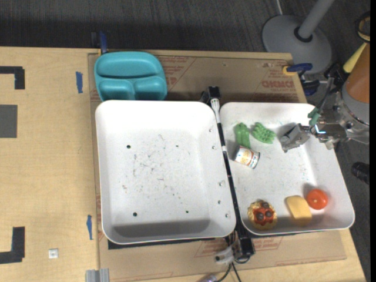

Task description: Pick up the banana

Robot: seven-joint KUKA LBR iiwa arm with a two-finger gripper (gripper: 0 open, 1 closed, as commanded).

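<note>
Poising the pincer (292,136) over the right bin's (343,192) far part, spread impossible to tell; leaving what looks like the banana (298,208) lying untouched near, just left of the tomato (317,199), lifting not yet beginning

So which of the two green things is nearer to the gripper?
The bumpy, lighter green one. It lies right of the smoother, darker green one, on the side nearer the gripper.

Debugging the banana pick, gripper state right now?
Gripper: over the right bin, near its upper right; open or shut cannot be told, nothing seen held.
</note>
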